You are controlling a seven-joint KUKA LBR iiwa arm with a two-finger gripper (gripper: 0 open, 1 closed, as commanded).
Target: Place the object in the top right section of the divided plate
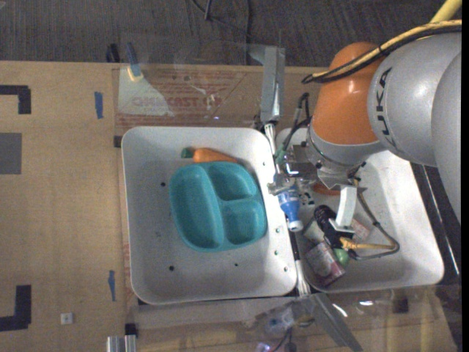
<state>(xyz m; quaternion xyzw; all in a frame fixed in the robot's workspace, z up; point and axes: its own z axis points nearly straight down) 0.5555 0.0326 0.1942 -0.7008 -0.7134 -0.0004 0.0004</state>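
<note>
Big stuff first: plain wood counter point(58, 196) with the arm point(410, 86) coming in from the right and hanging over the right bin point(410, 255). The left bin point(146, 270) holds the teal plate point(194, 204), one long section on its left side and two small ones on its right. The top right section point(236, 182) has nothing in it. An orange thing point(212, 155) lies just behind the plate, touching its far rim or close to it.

The claw point(287, 182) sits right at the wall between the two bins, on the right bin's side. Can't tell if it's open or closed on anything, since the wrist blocks the view.

The right bin has a small clutter near its left wall, including a dark packet point(325, 262) toward the near edge. The blue thing point(291, 213), blue body with a white end, is just below the claw and hard against the dividing wall. My guess is that's the task object, though I can't say whether the claw has it.

Handling-wise it looks like a little plastic bottle or tube, so light, stiff and probably slick and prone to rolling. I'd pinch it across the middle of the blue body, not the white end. With the wall that close, there isn't much room on that side.
</note>
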